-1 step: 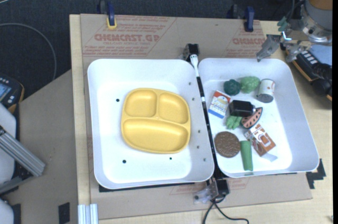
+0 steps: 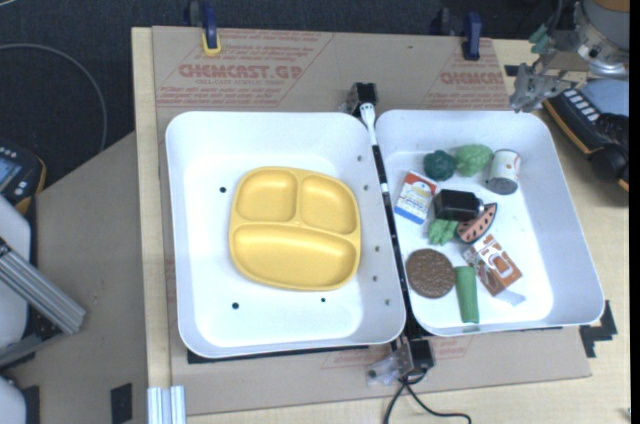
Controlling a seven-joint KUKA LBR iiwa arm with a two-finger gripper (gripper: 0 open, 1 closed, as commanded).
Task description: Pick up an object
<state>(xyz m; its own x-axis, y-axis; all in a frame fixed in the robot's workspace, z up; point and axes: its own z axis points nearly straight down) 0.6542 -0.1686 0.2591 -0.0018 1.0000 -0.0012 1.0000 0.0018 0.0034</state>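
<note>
The right bin [image 2: 560, 212] holds several small objects. Among them are a dark green lump [image 2: 438, 164], a light green lump [image 2: 472, 156], a small white can [image 2: 503, 171], a blue and white carton [image 2: 413, 196], a black block [image 2: 457, 204], a brown round disc [image 2: 431, 273], a green stick [image 2: 467, 293] and a red-brown packet [image 2: 496, 268]. My gripper [image 2: 527, 90] hangs at the back right corner of that bin, above its rim and apart from every object. Nothing shows between its fingers.
The left bin [image 2: 190, 212] holds a yellow divided plate [image 2: 296, 228]. Two blue clamps [image 2: 208, 24] [image 2: 471, 34] hold the brown board at its far edge. Cables and black gear [image 2: 590, 127] lie to the right of the bench.
</note>
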